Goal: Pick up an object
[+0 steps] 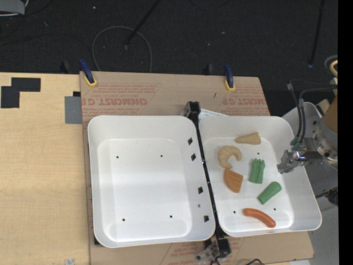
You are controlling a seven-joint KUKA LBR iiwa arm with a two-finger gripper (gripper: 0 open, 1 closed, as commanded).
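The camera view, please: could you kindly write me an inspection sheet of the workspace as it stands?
Surface: bench with cardboard sheet under two white bins.
Job's things: right bin holds croissant, wedge, orange piece, two green pieces, sausage.
Clutter: left bin, nothing seen inside.
Grippers: gripper at right bin's right rim, holding nothing visible.
Cables: loops on dark floor behind.
Surroundings: two clamps on cardboard.

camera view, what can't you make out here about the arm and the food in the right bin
- Tool: small and blurred at the right bin's rim; open or shut is unreadable.
- Arm: mostly cut off by the right edge.
- Food pieces, such as the croissant: too small for detail.
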